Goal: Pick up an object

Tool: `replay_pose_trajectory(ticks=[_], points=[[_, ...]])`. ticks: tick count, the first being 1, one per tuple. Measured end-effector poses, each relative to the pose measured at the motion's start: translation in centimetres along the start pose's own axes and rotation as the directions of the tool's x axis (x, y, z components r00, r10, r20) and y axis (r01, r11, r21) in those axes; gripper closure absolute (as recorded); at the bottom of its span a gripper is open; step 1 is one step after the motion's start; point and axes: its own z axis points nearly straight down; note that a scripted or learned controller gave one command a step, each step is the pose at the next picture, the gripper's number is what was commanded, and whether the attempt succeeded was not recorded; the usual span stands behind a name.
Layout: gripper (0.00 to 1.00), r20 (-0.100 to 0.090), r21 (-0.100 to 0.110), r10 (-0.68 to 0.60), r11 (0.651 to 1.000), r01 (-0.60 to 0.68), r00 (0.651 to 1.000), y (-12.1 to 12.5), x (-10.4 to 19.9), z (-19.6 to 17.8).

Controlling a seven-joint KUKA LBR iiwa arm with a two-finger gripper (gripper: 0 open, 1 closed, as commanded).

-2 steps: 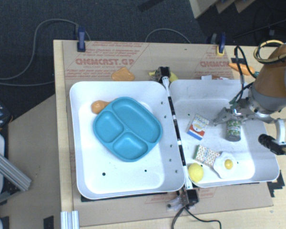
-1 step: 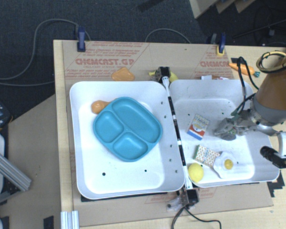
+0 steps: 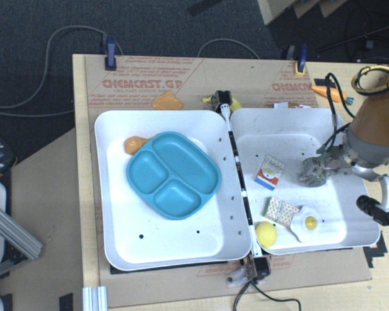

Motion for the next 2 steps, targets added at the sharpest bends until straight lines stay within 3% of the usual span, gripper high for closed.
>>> replay_pose_trajectory(ticks=[1,2], points=[[1.00,0.001,-0.009,-0.009,1.000,0.009,1.000,8.1,6.7,-3.8],[1.00,-0.001,-0.007,-0.009,1.000,0.009,1.000,8.1,14.2,-9.4]])
